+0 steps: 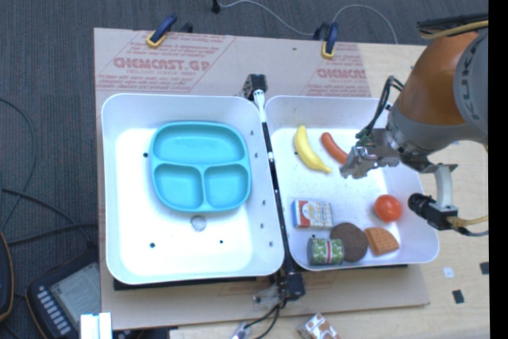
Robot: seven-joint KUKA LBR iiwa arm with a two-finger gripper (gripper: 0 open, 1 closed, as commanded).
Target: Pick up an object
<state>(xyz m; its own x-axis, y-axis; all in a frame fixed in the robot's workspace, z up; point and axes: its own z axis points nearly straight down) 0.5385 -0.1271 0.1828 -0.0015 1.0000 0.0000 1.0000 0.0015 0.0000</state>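
Jaws (355,167) over open floor of right bin (349,111), beside sausage (333,147).

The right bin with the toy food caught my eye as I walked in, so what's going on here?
A grey arm's two-finger gripper hangs over the right white bin, beside the red sausage and the yellow banana. Nothing shows between its fingers. A red tomato, small carton, brown round cookie, green can and orange toast piece lie nearer the front. The left white bin holds a blue divided plate.
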